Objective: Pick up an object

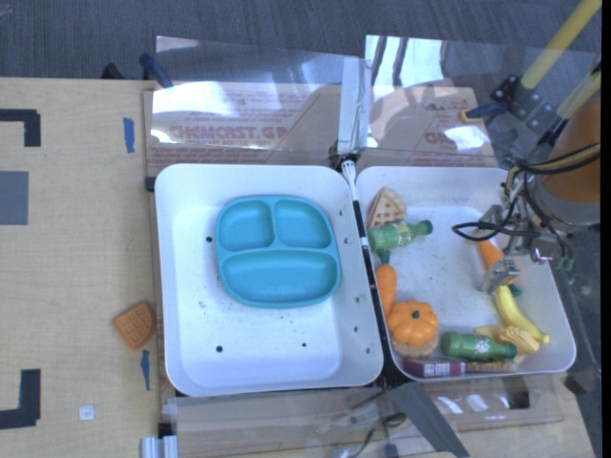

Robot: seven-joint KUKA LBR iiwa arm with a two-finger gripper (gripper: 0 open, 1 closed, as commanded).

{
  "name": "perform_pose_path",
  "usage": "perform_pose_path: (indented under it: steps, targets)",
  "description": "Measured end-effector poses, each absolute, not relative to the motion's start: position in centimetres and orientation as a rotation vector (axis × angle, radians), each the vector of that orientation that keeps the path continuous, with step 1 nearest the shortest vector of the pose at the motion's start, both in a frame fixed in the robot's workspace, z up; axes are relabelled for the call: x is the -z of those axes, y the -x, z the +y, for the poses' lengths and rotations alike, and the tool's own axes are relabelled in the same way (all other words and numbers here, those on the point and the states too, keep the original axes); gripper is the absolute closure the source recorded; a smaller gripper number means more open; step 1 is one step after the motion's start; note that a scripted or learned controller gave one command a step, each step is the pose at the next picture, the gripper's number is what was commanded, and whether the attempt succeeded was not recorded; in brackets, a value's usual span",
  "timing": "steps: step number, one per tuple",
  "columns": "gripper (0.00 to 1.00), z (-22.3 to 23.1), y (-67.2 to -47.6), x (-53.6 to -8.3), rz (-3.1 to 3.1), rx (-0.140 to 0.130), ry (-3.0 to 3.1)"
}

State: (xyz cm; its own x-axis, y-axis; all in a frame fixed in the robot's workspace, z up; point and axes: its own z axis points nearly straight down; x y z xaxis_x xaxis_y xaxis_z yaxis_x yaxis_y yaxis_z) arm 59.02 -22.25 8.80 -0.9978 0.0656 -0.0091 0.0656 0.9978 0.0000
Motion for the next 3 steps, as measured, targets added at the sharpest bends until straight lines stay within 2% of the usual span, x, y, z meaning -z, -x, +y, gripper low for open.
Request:
perform_pose_path:
  steps: [1,2,3]
  targets:
    - [1.00,-22.3,-59.3,-10.0,3.120,0.005,-0.103]
    - [0.00,-22.2,-59.3,-9.9,3.122,0.004,-0.103]
    - [0.00,-22.2,-58.4,-8.8,3.120,-0.004,-0.294]
